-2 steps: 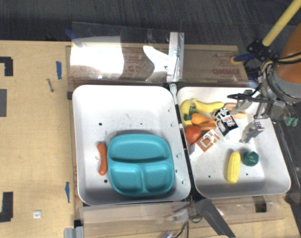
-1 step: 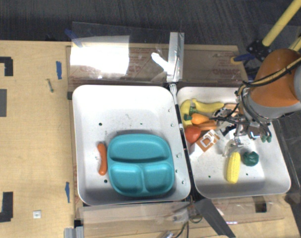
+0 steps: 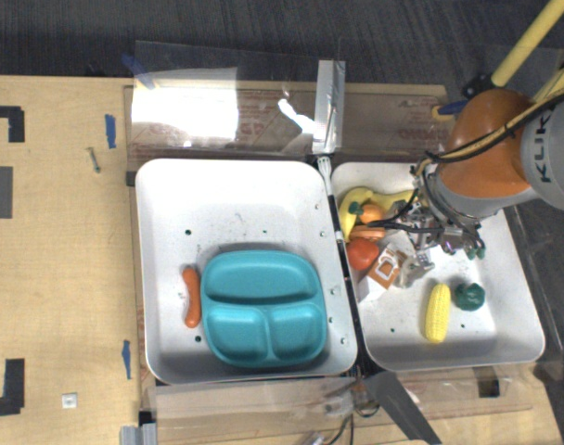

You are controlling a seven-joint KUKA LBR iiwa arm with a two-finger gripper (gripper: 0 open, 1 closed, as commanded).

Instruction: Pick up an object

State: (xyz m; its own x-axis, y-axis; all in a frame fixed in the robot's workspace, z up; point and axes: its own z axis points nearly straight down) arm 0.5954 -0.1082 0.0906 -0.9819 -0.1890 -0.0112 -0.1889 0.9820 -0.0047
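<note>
The arm (image 3: 505,146) runs off the picture's right edge, and its wrist covers part of the right bin's (image 3: 514,341) far rim. The gripper (image 3: 429,235) is a dark tangle, its details too small to tell. Beneath it, small items (image 3: 393,267) overlap and blur together near the bin's left wall.

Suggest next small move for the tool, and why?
Probably lower straight down a little: the tool hovers over the cluttered pile in the right bin, above the tomato and banana. Corn lies apart, nearer the front.
</note>
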